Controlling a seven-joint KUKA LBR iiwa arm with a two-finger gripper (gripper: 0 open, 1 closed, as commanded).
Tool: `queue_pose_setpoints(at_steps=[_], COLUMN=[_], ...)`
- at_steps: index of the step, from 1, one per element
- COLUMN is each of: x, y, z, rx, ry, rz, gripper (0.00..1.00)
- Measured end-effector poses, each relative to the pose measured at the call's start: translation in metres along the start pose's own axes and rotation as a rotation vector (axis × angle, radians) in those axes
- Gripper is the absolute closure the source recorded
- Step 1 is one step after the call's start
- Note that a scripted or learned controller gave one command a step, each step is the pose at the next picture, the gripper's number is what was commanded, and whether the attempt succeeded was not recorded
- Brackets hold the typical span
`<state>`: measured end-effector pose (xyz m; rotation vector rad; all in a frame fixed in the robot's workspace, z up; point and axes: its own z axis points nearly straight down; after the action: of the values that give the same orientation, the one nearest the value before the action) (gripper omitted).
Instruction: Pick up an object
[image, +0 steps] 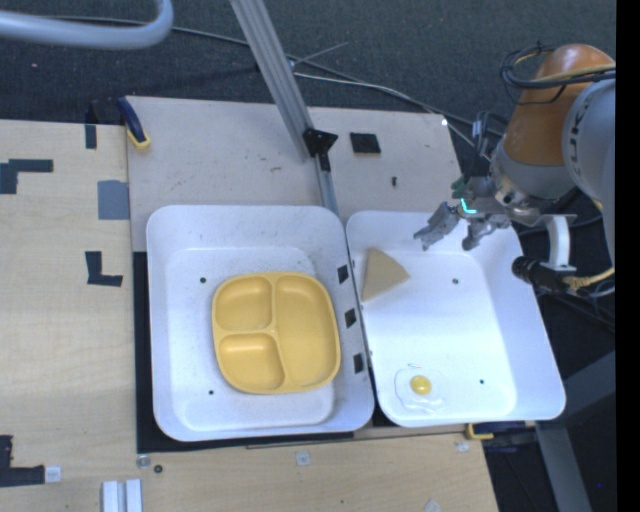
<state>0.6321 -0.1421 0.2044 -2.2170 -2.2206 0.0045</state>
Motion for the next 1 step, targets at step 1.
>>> queue_pose_setpoints(at_steps=[1], x=[0.0], y=[0.0008], z=[-0.0014], rx=[-0.003], ry=[-0.001], rz=[0.0], gripper=[0.0])
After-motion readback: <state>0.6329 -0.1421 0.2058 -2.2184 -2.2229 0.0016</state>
